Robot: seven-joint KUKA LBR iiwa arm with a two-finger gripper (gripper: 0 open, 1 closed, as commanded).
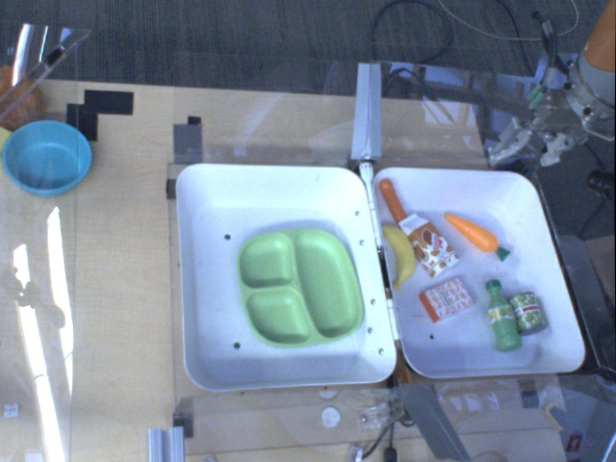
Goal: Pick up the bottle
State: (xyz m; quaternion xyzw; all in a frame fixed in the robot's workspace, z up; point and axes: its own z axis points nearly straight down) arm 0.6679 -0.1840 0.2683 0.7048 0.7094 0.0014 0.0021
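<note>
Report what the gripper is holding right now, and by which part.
Nothing. The gripper is above the right bin's far corner, with nothing between its fingers. The green bottle lies in that bin, untouched.

No legible text on the cartons, can or bottle.

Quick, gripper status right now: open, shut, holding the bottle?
Gripper: cannot be told; it sits above the right bin's far corner. Bottle lies in that bin, untouched.
</note>
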